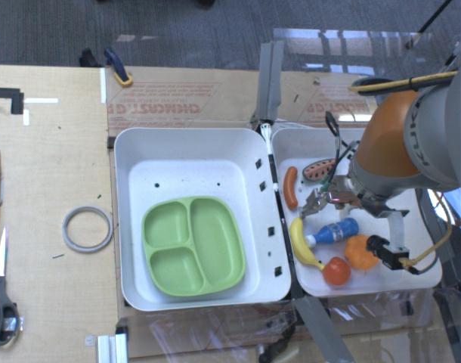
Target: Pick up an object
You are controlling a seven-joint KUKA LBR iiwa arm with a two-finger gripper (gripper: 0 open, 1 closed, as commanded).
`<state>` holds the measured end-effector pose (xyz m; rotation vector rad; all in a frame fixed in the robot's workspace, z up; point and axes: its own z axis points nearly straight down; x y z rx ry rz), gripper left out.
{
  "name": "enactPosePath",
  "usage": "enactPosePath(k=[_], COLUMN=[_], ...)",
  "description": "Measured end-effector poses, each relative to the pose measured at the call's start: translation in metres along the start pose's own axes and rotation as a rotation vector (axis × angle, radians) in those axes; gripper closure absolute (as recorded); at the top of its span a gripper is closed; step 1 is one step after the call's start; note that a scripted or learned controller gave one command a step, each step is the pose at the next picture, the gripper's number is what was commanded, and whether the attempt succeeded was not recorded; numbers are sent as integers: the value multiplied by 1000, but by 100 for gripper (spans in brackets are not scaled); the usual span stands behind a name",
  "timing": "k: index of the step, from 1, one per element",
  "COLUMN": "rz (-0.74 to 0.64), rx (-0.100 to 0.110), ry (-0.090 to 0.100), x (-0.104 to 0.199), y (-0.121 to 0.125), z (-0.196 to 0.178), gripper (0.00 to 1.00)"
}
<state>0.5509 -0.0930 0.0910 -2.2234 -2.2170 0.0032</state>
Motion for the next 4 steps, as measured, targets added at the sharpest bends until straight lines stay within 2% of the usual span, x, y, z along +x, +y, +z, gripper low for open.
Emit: enactPosePath(k=[1,2,3,4], rz=[-4,-5,-8,-4], rx=[-2,-3,-2,-1], ry=[-1,-1,-3,-1], x=[-5,-1,-2,87], y=[55,100,100,48], z=[-1,-1,-11,-101], gripper=[0,0,100,100])
